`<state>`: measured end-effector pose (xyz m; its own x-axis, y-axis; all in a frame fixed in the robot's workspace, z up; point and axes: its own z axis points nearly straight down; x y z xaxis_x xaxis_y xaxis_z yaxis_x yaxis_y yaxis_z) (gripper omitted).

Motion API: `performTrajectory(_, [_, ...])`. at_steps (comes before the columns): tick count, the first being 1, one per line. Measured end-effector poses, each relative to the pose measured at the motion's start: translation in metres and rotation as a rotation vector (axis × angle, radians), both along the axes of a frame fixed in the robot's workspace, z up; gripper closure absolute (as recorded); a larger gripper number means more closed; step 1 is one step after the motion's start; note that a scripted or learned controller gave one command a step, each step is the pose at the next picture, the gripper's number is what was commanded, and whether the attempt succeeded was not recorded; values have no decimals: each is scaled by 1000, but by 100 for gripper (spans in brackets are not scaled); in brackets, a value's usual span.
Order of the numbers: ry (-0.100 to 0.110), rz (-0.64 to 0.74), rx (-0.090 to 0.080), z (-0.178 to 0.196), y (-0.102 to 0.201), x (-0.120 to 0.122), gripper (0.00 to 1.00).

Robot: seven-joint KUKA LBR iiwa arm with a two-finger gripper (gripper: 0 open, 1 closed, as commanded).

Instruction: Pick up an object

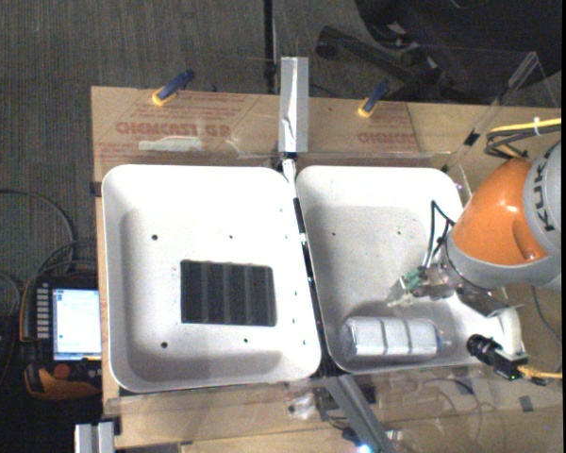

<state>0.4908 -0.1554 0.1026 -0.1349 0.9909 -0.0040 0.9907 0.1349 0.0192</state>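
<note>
Arm over the right bin (358, 206), above a grey block.
Your grey block (393, 337) lies at six o'clock; I cannot tell the gripper's (434, 286) state.

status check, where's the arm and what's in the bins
Arm over right bin, right side; fingers hidden. Silver ridged object lies free at that bin's near edge. Dark ridged block flat in left bin. Nothing blocking.
</note>
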Motion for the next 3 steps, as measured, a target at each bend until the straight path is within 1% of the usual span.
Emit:
performTrajectory(1, [18,24,-2,148,15,56,100])
performTrajectory(2, [20,-65,0,139,30,119,100])
performTrajectory(3, [20,-65,-1,139,29,119,0])
